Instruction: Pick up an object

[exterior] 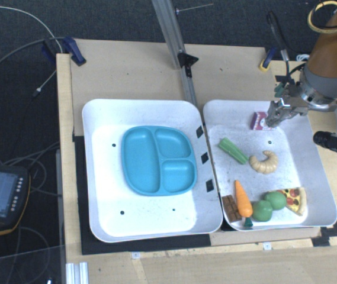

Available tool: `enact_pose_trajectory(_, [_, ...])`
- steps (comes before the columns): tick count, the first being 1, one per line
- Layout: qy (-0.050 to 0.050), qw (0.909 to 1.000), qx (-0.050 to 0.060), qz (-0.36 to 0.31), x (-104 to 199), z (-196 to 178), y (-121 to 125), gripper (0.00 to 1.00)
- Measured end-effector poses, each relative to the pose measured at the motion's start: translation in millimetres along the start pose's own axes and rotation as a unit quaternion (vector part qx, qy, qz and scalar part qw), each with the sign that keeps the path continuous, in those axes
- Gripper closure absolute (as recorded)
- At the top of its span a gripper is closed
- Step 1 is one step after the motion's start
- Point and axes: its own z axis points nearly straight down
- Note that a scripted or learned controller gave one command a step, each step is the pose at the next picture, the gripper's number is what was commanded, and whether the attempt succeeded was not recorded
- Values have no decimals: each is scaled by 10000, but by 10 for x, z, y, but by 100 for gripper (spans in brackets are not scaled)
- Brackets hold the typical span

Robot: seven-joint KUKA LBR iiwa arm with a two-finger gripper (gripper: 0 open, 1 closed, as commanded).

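The right bin (pixel 310 158) holds several toy foods. A small pink packet (pixel 257 120) lies near its back wall. My gripper (pixel 273 118) hangs at the packet's right side, low over the bin floor and very close to it; I cannot tell whether it touches the packet. A green cucumber (pixel 232 149) and a beige croissant (pixel 264 162) lie mid-bin. Along the front edge are a carrot (pixel 243 199), a brown chocolate bar (pixel 230 209), a green pepper (pixel 269 206) and a pizza slice (pixel 295 200).
The left bin (pixel 103 176) carries a blue divided plate (pixel 158 160). A metal post (pixel 174 34) slants up behind the seam between the bins. The arm's orange band (pixel 334 37) stands over the bench's back right corner.
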Motion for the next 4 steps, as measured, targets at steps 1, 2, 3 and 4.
enact_pose_trajectory(1, [-3, 10000, -6, 0, -32, -452, 53, 100])
enact_pose_trajectory(2, [17, 10000, 38, -17, 515, -535, -12, 100])
enact_pose_trajectory(3, [19, 10000, 46, -15, 933, -492, -165, 100])
enact_pose_trajectory(4, [22, 10000, 51, -22, 1495, -381, -316, 100])
